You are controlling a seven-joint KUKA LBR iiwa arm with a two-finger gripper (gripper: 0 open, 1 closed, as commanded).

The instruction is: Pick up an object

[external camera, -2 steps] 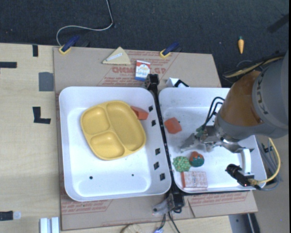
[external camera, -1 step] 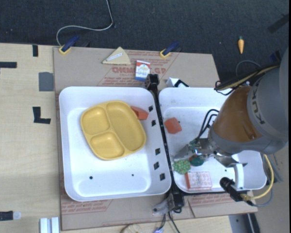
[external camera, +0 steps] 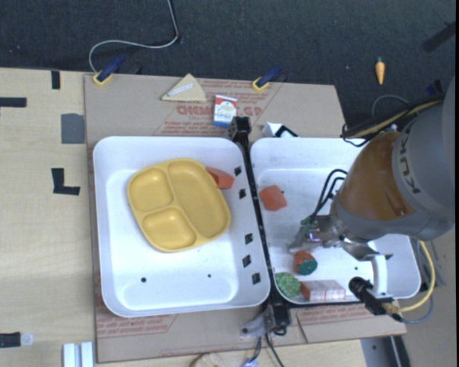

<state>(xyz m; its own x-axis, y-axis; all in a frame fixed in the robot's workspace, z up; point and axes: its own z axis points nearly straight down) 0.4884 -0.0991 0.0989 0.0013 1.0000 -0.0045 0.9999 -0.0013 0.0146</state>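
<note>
The arm's jaws hang low in the right bin, just above a small orange-and-teal toy, seemingly lined up to grasp it; their opening cannot be told, and nothing visibly sits between them.

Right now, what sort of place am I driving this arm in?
Most likely a robotics lab set up for grasping trials. Two white bins sit on cardboard clamped to a bench, holding toy-like items such as a yellow divided plate, and loose cable trails over dark carpet.
</note>
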